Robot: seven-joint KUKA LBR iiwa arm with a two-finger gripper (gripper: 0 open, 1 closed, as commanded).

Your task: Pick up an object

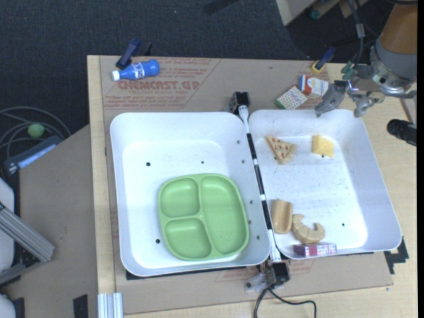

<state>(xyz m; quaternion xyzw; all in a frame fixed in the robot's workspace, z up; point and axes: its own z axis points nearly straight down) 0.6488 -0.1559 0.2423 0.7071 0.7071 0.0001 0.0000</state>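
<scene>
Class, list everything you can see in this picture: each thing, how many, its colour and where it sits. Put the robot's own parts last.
Bins: two, white, side by side on the bench.
Divided plate: one, green, in the left bin.
Pizza slice: one, tan, far part of the right bin.
Cheese block: one, yellow, beside the pizza slice.
Bread pieces: several, tan, near edge of the right bin.
Bottle: one, blue and white, on the bench behind the left bin.
Small cartons: two, behind the right bin.
End effector: one, grey, fingers spread above the right bin's far rim, holding nothing.

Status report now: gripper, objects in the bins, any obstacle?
Gripper open, holding nothing, above right bin far edge. Nearest: yellow block, pizza slice. Path clear.
</scene>
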